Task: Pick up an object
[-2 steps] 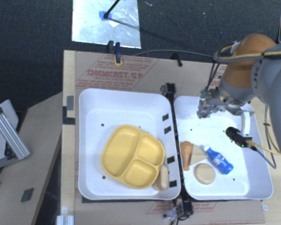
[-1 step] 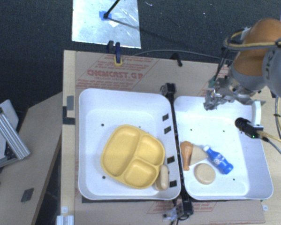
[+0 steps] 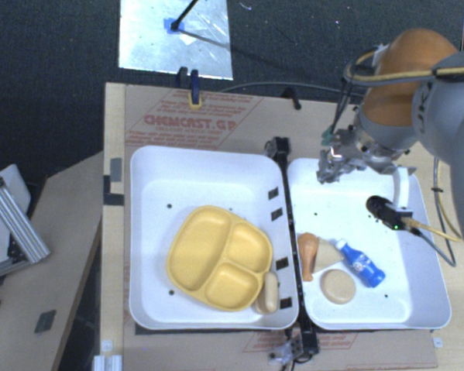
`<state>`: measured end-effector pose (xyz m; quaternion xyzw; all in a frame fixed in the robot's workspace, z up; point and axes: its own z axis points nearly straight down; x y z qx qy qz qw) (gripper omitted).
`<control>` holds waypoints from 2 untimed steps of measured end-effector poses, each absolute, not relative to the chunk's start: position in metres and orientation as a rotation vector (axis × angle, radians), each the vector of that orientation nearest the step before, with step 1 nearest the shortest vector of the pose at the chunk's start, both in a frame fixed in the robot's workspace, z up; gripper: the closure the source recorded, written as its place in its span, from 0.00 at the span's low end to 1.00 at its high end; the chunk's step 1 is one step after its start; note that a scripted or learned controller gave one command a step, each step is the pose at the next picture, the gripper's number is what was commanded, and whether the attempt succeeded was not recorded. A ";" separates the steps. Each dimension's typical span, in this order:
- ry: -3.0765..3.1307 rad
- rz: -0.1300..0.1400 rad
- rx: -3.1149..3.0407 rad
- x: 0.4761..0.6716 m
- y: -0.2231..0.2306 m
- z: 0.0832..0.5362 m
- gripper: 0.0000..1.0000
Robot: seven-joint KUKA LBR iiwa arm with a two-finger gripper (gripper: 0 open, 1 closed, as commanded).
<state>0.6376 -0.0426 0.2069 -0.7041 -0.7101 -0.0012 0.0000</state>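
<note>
My gripper hangs over the far left corner of the right bin, with nothing seen in it. Well in front of it, near the bin's front left, lie three things close together: a tan drumstick-shaped piece, a small blue bottle with a white cap, and a round beige disc. The left bin holds a yellow divided plate. A beige oblong piece rests against the plate's right front edge.
A black divider strip runs between the two bins. The grey arm with its orange band reaches in from the upper right. A shiny metal sheet lies beyond the bench at the back.
</note>
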 end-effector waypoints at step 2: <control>-2.231 -0.002 -2.209 0.614 0.062 0.198 1.00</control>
